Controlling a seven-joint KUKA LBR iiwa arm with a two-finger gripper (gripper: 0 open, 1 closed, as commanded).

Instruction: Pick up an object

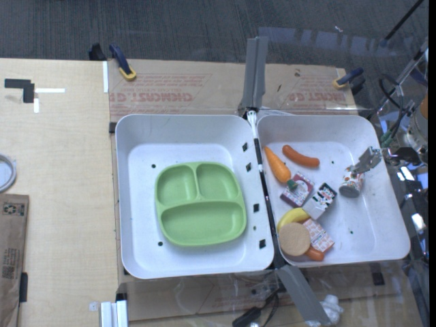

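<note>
In the right bin [381, 240] we see open floor along the right wall and the near right corner, whereas the left wall is crowded by the carrot [276, 165], sausage [301, 157], small cartons [308, 196] and a round cookie [295, 239] by the near left corner.

Red print on the cardboard sheet [170, 87] beyond the left bin appears upside down and mirrored; it seems to read "CHEMCST", not certain. Similar red lettering on the cardboard [310, 90] beyond the right bin is illegible. Brown paper bag [12, 247] at near left carries a recycling symbol; its small text is unreadable.
</note>
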